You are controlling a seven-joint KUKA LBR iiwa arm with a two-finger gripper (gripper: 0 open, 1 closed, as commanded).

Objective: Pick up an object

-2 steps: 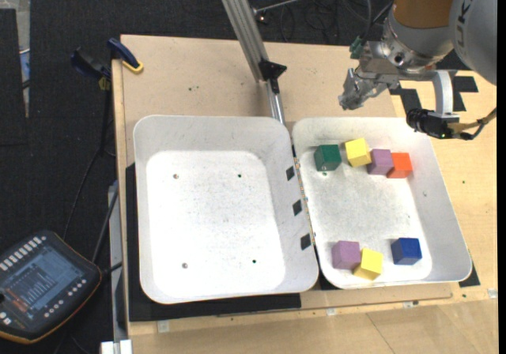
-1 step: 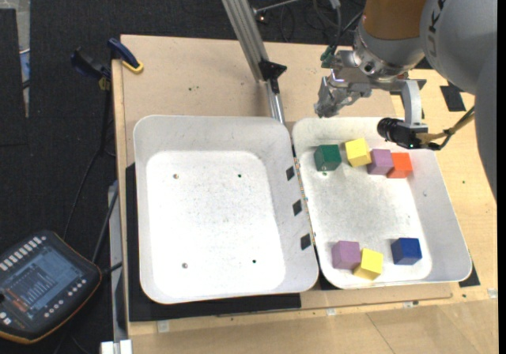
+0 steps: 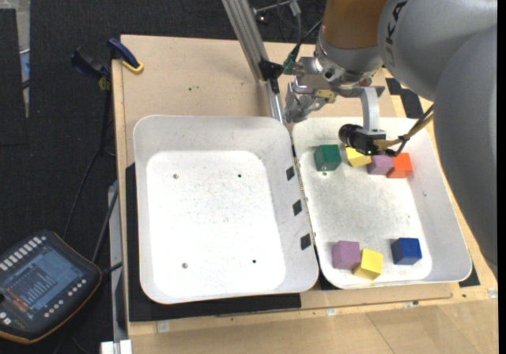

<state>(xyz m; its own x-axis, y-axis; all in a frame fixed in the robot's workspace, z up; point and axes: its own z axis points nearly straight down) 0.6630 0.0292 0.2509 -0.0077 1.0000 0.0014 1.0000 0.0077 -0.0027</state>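
Pale wooden bench [image 3: 198, 68], dark floor [image 3: 63, 155] around; pendant [image 3: 39, 285] at lower left. Pincer [image 3: 299, 111] above right-hand bin [image 3: 379, 210] far rim, spread unreadable.

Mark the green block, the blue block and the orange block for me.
green block [image 3: 327, 157]: camera view, centre of the block.
blue block [image 3: 406, 250]: camera view, centre of the block.
orange block [image 3: 402, 164]: camera view, centre of the block.

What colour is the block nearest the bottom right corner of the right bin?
Blue. The block shows best in the camera view.
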